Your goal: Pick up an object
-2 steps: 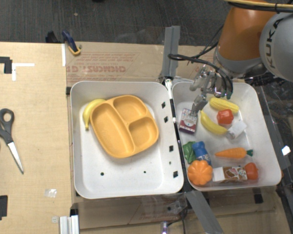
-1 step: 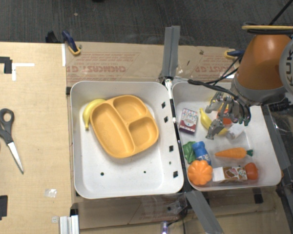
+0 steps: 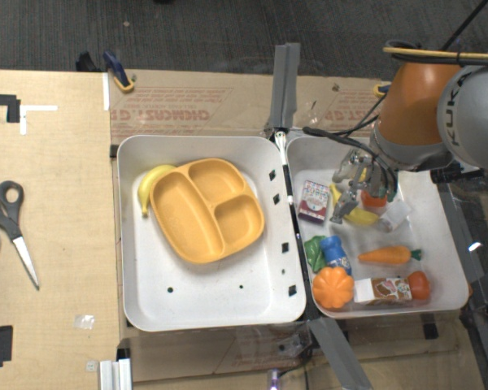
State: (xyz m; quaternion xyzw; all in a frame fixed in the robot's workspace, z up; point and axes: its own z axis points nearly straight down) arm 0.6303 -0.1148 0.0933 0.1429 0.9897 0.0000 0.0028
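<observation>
One pumpkin, one carrot, one yellow tray.

Dark carpet floor beyond a pale wooden bench (scissors lying there) — evenly lit.

Tray in left bin — carrot in right bin.

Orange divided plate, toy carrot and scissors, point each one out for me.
Orange divided plate (image 3: pixel 205 210): camera view, on the ridge between its compartments.
Toy carrot (image 3: pixel 384 256): camera view, middle of its orange body.
Scissors (image 3: pixel 16 232): camera view, near the pivot, below the handles.
</observation>
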